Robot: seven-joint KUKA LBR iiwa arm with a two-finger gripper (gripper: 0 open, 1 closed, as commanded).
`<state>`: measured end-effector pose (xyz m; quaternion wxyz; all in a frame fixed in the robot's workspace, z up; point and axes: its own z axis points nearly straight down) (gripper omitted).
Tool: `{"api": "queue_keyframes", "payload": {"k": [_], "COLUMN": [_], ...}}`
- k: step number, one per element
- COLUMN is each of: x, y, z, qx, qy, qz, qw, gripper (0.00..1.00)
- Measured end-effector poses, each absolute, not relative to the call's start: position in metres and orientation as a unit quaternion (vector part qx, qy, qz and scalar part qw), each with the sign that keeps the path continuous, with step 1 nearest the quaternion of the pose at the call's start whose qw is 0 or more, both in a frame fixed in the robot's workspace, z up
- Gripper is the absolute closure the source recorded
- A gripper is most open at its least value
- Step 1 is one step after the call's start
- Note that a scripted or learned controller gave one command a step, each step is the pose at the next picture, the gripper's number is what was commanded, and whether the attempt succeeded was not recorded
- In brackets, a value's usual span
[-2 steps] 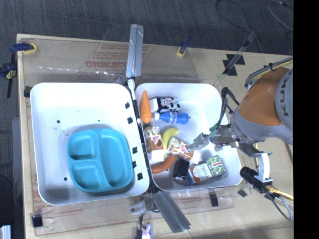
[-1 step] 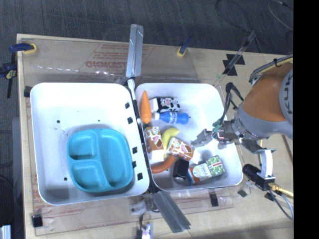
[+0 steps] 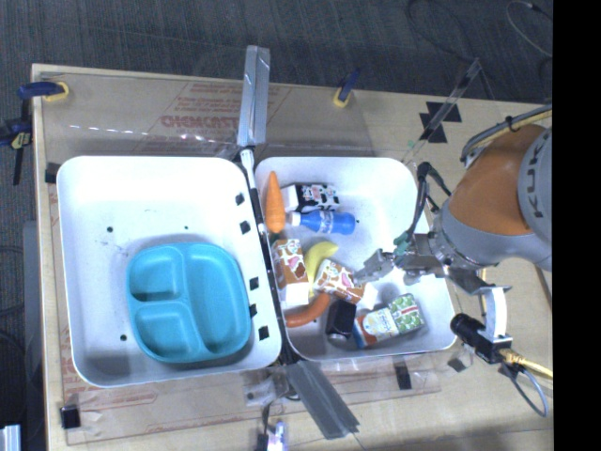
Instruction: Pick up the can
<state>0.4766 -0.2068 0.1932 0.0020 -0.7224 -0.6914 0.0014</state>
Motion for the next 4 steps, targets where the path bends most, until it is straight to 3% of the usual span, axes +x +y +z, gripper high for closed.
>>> {"api": "queue_keyframes", "payload": {"k": [1,2,3,4], "x": [0.482,0.508,0.49,0.493], "y": [-0.161,-0.171,-0.127,-0.13], "z": [0.158,0.111,0.106,0.12], "qx": [-0.645,-0.669,-0.737,-0.737], "qy": [-0.764,-0.743,-0.675,-0.676], "qz": [0.0003,-0.0034,-0.0076,-0.0089], "qw": [0.001,-0.011,-0.022,-0.025], "gripper": [0.0,0.0,0.0,1.0]}}
